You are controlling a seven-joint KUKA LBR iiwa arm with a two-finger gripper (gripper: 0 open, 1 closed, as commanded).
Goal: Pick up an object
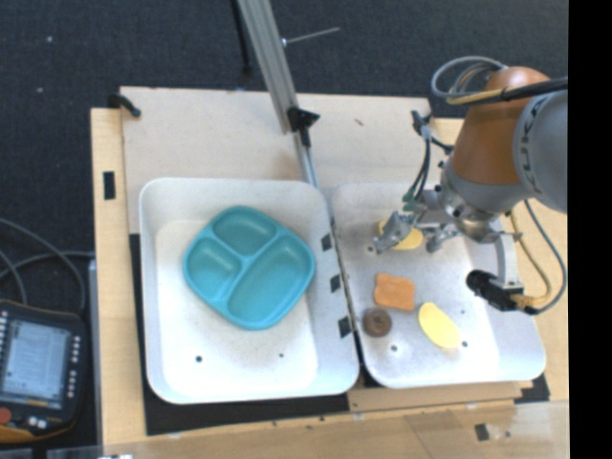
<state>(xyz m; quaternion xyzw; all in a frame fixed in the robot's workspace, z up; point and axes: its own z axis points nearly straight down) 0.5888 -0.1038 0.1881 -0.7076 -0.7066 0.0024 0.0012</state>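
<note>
In the right bin (507,352), my fingers (406,234) stand spread over a yellow piece (408,240) at the back, and closing off-centre could squirt it away toward the wall.
</note>
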